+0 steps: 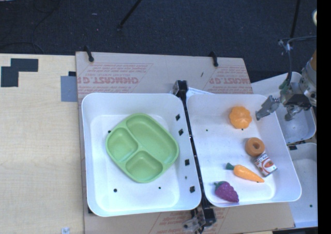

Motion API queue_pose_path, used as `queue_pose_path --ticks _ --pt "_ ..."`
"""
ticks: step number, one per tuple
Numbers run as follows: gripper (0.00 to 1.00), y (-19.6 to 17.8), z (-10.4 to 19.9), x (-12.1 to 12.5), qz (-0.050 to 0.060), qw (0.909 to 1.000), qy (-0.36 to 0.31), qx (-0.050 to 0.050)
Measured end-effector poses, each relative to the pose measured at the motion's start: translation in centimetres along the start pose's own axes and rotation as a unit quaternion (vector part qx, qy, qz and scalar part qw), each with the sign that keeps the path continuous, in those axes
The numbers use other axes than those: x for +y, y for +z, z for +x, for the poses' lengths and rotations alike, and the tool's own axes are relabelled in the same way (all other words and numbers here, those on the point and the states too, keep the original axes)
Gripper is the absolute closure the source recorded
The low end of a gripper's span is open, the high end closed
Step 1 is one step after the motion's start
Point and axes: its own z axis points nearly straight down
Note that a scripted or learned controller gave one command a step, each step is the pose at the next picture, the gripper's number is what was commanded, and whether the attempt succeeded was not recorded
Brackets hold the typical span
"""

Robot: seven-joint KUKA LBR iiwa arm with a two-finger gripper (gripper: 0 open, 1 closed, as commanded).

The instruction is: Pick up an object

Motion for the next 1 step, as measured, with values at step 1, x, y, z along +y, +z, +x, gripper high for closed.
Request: queue_pose_path --ticks 1 --pt "0.00 -0.73 0.03 0.20 -0.006 1.0000 -0.001 -0.001"
